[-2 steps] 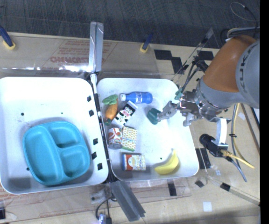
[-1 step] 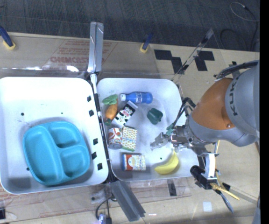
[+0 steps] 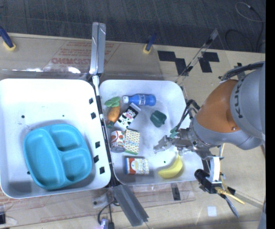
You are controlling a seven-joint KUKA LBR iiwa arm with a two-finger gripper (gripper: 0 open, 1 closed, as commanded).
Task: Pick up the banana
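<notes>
We see the banana (image 3: 172, 168) lying in the right bin (image 3: 175, 88), close to its front right corner. Our gripper (image 3: 168, 141) hangs just above it in the picture — a bit farther from the front wall and a little to the left. So the banana lies toward the front edge from the gripper, very near. Its long side runs along the front wall, with the right end curling up toward the arm.

We cannot tell if the gripper is spread or pressed together — it is too small and dark. Nothing is pinched in it that we can see.

A small red and white box (image 3: 136, 165) sits just left of the banana. A green cup (image 3: 158, 118) sits farther back. The bin's front wall is close and could get in the way. The blue tray (image 3: 57, 155) lies in the left bin (image 3: 13, 94), well apart.
</notes>
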